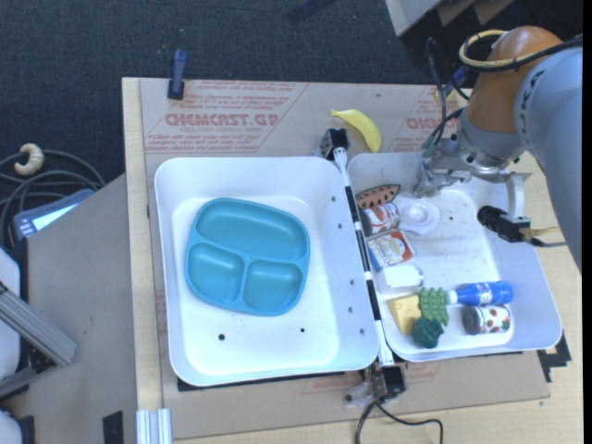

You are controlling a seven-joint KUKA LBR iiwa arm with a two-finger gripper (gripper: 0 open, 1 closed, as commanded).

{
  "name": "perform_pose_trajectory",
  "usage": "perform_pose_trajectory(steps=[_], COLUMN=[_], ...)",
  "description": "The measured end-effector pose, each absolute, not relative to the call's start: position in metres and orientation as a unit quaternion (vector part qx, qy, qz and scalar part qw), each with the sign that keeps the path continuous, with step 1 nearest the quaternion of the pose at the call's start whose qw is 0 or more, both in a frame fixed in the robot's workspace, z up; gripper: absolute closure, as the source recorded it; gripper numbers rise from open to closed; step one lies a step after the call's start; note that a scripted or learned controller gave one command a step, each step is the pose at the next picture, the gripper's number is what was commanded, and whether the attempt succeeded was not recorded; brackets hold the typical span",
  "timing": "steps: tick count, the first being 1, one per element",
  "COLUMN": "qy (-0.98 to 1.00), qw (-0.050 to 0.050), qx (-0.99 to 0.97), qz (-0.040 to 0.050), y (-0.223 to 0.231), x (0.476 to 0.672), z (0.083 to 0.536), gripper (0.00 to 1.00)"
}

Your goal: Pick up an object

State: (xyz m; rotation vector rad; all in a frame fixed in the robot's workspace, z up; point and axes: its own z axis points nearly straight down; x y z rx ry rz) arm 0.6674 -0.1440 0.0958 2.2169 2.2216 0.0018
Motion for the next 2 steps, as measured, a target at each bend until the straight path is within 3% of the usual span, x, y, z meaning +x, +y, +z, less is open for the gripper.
perform_pose_trajectory(steps=[1, 2], qy=[0.708, 0.707], qw=[0.001, 0.002], qx=[0.706, 0.707], qz=[0.0004, -0.0019], y=[-0.144, -0.098], x=[0.667, 0.667], z=[0.096, 0.087], gripper=[0.00, 0.00])
